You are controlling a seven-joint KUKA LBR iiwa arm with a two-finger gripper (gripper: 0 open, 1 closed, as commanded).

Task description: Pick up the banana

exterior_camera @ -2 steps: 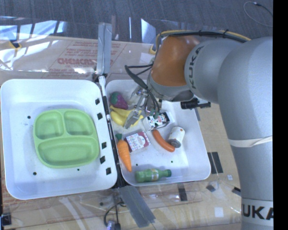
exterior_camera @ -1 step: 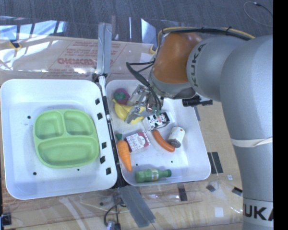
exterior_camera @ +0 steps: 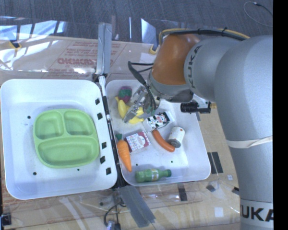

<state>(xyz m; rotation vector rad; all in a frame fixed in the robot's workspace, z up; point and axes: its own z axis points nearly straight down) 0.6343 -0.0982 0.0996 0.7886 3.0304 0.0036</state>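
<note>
Gripper (exterior_camera: pixel 136 110) over banana (exterior_camera: pixel 122 108) in right bin (exterior_camera: pixel 194 164), contact perhaps.

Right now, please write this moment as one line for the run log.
task: pick up banana | gripper: over banana, right bin | grasp: unclear | left bin: green plate

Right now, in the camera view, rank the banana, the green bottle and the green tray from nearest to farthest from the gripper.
1. banana: right bin, beside the gripper.
2. green bottle: right bin's near edge.
3. green tray: left bin, farthest.
</note>
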